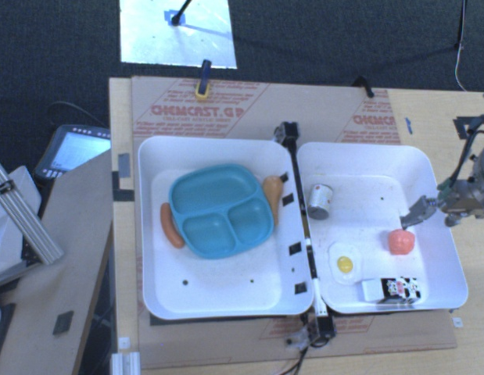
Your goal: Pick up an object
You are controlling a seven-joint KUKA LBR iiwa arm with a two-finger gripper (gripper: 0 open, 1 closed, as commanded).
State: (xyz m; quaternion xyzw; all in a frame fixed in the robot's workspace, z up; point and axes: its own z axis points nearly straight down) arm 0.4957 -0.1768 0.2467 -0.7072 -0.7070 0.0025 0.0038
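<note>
Camera view. Two white bins sit side by side on a cardboard sheet (249,104).

The left bin (159,287) holds a blue divided tray (220,209) at its centre. A hot dog (171,225) lies at the tray's 9 o'clock, touching or just beside its edge. A carrot-coloured item (273,194) lies at the tray's 3 o'clock, against the bin's right wall.

The right bin (367,158) holds four things. A metal can (318,201) lies toward 10 o'clock from the bin's centre. A fried egg (345,263) lies toward 7 o'clock. A small carton with black-and-white print (392,289) lies at 5 o'clock, along the bin's near wall. A pink fruit (401,241), possibly a strawberry, lies at 4 o'clock, apart from the egg and just above the carton.

The gripper (420,209) enters from 3 o'clock, over the right bin's right wall. One grey finger (417,209) extends toward 9 o'clock, with its tip just above and to the right of the fruit. Nothing is visibly between the fingers. Whether the gripper is spread or closed cannot be told. No other item stands between the gripper and the fruit.
</note>
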